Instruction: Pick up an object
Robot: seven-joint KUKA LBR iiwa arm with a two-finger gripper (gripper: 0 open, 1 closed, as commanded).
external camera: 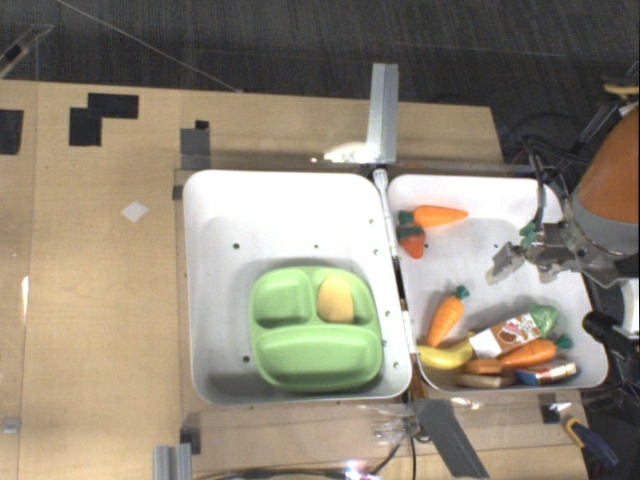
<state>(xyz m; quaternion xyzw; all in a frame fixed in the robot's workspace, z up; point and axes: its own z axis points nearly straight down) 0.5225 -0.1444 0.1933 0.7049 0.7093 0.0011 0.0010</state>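
Observation:
My gripper (512,248) hangs over the right bin (480,193), in its right half, open with nothing between its fingers. Left of it an orange carrot (438,215) lies near the far wall, and a small red piece with a green top (410,240) sits beside the divider. Below the gripper a second carrot (446,316) stands tilted. Along the near wall lie a yellow banana (445,355), a labelled bottle (515,330) and another orange carrot (527,353). All of these rest on the bin floor, apart from the gripper.
The left bin (220,268) holds a green divided plate (315,353) with a yellow rounded object (336,298) in its upper right compartment. A metal post (384,113) rises behind the divider between the bins. Cables and the arm's orange band (612,178) crowd the right edge.

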